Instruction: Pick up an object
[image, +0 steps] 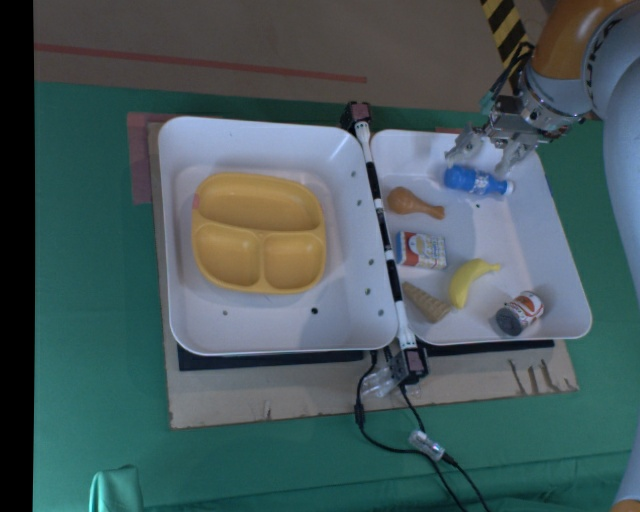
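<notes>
Overhead, the grey arm's gripper (489, 148) hangs at the far side of the right-hand bin (560, 255), its fingers spread apart and clamped on nothing, poised just above and behind a blue bottle (477, 182) that lies on its side on the bin floor. The bottle, the likeliest target, rests near the far rim with its pale cap pointing toward the bin's right wall. Trouble could come from its shape: a round bottle lying flat may roll or squirt out if the fingers close across the curve off-centre, leaving them shut on air. A toy drumstick (415, 203) lies just beside it toward the divider, and a sideways nudge could push the bottle against it. Nearer the camera sit a small carton (421, 250), a banana (470, 279), an ice-cream cone (427, 302) and a can (518, 313), all well apart from the fingers. The left bin (180, 150) holds a yellow divided plate (258, 232), away from the action.
</notes>
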